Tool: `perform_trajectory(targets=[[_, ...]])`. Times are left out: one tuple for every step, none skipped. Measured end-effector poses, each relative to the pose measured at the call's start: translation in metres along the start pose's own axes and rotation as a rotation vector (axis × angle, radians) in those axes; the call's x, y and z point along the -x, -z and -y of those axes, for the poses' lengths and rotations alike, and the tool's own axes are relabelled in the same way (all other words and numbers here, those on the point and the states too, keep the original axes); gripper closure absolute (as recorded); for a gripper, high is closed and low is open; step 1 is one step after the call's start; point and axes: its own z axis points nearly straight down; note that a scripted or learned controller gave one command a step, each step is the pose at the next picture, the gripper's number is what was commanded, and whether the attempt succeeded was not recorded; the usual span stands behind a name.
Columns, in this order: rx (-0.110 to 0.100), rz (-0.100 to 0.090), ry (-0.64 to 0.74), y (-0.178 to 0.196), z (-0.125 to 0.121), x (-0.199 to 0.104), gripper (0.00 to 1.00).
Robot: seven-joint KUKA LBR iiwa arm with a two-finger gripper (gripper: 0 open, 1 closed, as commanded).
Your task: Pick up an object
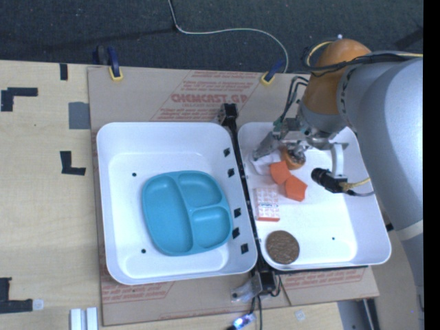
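Observation:
My gripper (297,153) hangs low over the back part of the right bin (357,243), and it looks open. Its fingers (265,148) are spread to either side of a small orange-brown piece (295,159), and I see no grip on it. Just in front lie two orange blocks (280,172) (295,188), touching each other. A small white packet with red print (267,203) lies toward the bin's left wall. A brown round disc (282,247) rests near the front edge.
The left bin (117,184) holds a blue divided plate (185,210). A black divider (237,177) runs between the bins. The grey arm (392,129) covers the right bin's far right side. A black part with a cable (328,179) hangs beside the blocks.

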Motion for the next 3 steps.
perform_trajectory(targets=[[0.004, 0.001, 0.002, 0.013, -0.001, 0.000, 1.00], [-0.004, -0.004, 0.000, 0.055, 0.001, -0.006, 1.00], [-0.001, -0.003, -0.001, 0.115, -0.006, -0.009, 1.00]])
